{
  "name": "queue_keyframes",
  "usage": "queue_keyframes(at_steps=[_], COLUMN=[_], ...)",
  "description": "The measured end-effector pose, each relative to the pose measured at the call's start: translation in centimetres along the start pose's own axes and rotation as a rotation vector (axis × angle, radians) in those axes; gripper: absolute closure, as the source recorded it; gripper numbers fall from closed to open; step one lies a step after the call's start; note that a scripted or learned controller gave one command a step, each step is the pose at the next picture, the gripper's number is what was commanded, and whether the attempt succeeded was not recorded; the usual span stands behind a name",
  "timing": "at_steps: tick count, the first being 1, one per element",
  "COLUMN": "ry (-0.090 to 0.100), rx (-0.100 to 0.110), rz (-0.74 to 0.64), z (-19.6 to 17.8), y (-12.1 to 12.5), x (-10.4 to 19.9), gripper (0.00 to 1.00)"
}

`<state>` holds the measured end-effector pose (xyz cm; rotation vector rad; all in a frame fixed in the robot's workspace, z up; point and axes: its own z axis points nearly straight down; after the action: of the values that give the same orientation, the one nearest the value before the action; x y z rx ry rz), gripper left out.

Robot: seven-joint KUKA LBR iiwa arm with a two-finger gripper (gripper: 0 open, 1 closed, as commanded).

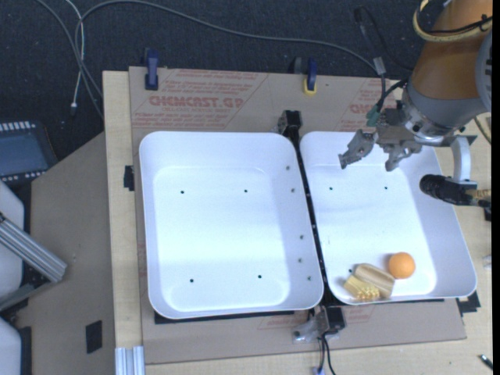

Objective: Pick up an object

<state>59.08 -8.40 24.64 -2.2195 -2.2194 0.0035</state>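
Two items hug right bin (437, 209) near rim, jaws spread above far end

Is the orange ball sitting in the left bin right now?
No, the orange ball lies in the right bin, near its front edge beside a tan block.

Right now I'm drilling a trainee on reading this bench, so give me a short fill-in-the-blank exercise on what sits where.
1. The orange ball lies in the ____ bin as the camera sees it.
2. Beside the ball, toward the near rim, lies a piece of ____ with yellow kernels.
3. The claw hangs over the ____ end of the same bin, away from both objects.
4. Between its fingers there is ____.

Missing words: right; corn; far; nothing
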Motion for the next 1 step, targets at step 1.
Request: queue_keyframes(at_steps=[1], ry=[0.000], rx=[-0.004], rz=[0.000], z=[-0.21], y=[0.08], x=[0.01], gripper=[0.00])
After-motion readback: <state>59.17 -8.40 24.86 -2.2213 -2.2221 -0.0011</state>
